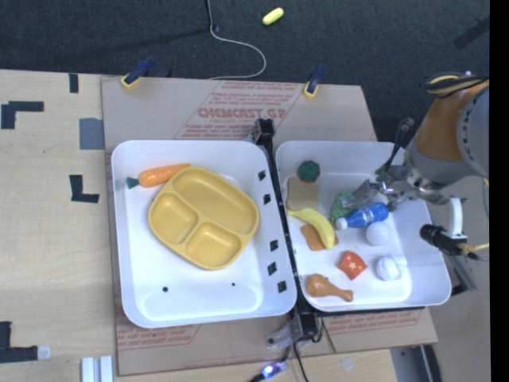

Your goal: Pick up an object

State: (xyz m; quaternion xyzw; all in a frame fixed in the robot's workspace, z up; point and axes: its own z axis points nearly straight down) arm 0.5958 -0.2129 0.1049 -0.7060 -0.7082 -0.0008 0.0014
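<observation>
Camera view has my gripper (380,189) low over the right bin (429,297), and the thing closest to it is the blue bottle (367,215), so that's my landmark for everything else. Whether anything is actually caught between the tips I honestly can't tell from this angle, and the same goes for how wide they are.

The bottle lies just below and a touch left of my tips, nearly touching or maybe touching, can't call it. Its long axis runs roughly left-right with a slight tilt, white cap end pointing left. So my guess is the grab depends on closing across that axis rather than along it.

It's pretty crowded around the bottle:
- green leafy thing (345,202) is pressed against its upper left, right by my tips, probably the main nuisance
- white ball (379,233) sits just below it
- banana (316,225) is off to its left, with a tan slice (302,191) above that
- red block (351,264) and another white piece (387,268) are below it, further toward the bin's front
- drumstick (326,287) is beyond those, near the front wall
- dark green ball (308,169) is up and left, well apart

Way off to the bottle's left, the other bin (135,293) holds a yellow tray (203,216) and a carrot (161,176), no bother at all.
</observation>
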